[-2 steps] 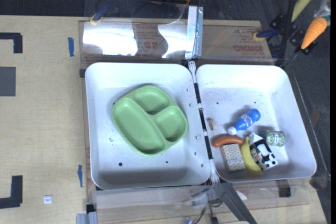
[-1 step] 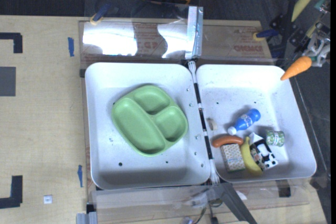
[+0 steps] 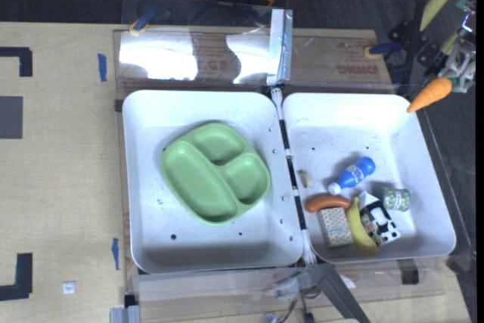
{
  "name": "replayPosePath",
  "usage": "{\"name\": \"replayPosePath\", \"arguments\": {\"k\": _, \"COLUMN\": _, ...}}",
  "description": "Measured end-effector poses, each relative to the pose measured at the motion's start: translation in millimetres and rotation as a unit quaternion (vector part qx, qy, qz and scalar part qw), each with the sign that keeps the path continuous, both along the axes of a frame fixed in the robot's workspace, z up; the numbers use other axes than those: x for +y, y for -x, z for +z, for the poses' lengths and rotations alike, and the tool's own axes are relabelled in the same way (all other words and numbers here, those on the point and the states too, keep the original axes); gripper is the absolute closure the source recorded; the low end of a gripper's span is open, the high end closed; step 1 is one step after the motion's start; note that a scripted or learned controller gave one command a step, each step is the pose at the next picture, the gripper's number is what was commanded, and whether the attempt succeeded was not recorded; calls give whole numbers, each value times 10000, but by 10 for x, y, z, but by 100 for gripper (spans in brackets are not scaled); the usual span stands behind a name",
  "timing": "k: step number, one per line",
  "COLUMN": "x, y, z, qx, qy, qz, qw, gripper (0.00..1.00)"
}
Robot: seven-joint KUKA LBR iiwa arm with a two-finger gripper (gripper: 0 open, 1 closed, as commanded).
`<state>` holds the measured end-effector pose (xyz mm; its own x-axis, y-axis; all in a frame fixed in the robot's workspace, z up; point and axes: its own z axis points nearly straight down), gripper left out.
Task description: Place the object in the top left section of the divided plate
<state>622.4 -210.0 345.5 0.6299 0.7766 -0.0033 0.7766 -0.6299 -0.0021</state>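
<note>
Carrot [image 3: 429,95] hangs at the tool [image 3: 456,79], top right above the right bin [image 3: 423,134], apparently pinched there. Green divided plate [image 3: 216,172] sits in the left bin [image 3: 144,185]. Labels on the small can [image 3: 396,199] too blurred to read.

High slanted overhead view, both bins [image 3: 144,163]

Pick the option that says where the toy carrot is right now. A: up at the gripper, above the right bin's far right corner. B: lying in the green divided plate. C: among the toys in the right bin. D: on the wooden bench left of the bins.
A: the carrot hangs at the gripper past the right bin's far right corner, while the green divided plate sits in the left bin.
</note>
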Motion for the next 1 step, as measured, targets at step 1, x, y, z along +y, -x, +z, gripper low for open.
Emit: {"name": "replayPosePath", "arguments": {"k": 1, "x": -39, "y": -302, "z": 900, "qx": -19, "qy": 1, "qz": -376, "qw": 9993, "gripper": 100}}
